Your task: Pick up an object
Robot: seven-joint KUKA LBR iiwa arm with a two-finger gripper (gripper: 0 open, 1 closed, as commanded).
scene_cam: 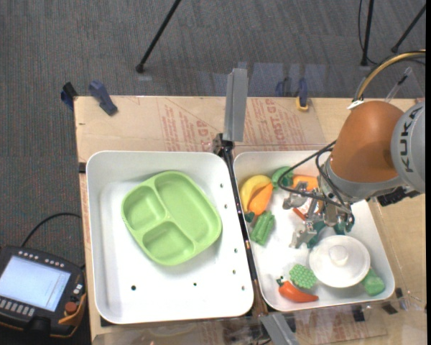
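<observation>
We are hovering the gripper [307, 230], grip state unclear, beside the light, rigid bowl [339, 260]; we judge its rim graspable.

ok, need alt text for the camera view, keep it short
A grey KUKA arm reaches in from the right, its gripper low over the right bin among toy food: a banana, a green vegetable, a red pepper and a white bowl. The left bin holds a green divided plate.
</observation>
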